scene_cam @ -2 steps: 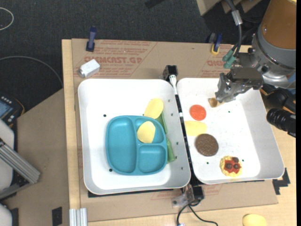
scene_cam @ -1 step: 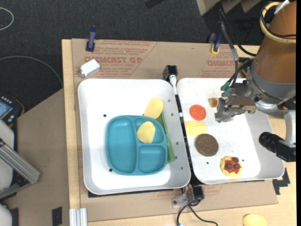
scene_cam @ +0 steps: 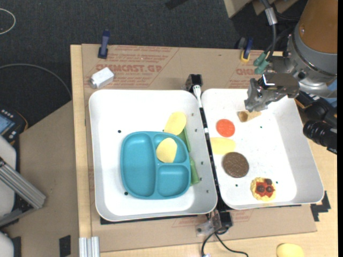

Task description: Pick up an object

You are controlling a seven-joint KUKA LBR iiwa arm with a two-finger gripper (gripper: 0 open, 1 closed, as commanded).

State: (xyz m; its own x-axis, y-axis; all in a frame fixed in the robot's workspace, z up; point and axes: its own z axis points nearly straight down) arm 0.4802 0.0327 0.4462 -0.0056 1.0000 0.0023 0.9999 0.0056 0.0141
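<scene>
hand grip unclear | above tan piece | right bin centre bare

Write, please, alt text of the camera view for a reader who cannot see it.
A grey robot arm reaches from the right, its gripper low over a small tan piece in the right white bin, which also holds an orange disc and a brown cookie. The left bin holds a blue divided tray.

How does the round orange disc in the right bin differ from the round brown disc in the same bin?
The round orange disc is bright orange and looks smaller; the round brown disc is dark brown and looks larger. The orange disc lies nearer the claw; the brown disc lies nearer the bin's front edge, beyond a yellow piece. Both lie flat in the right white bin.
</scene>
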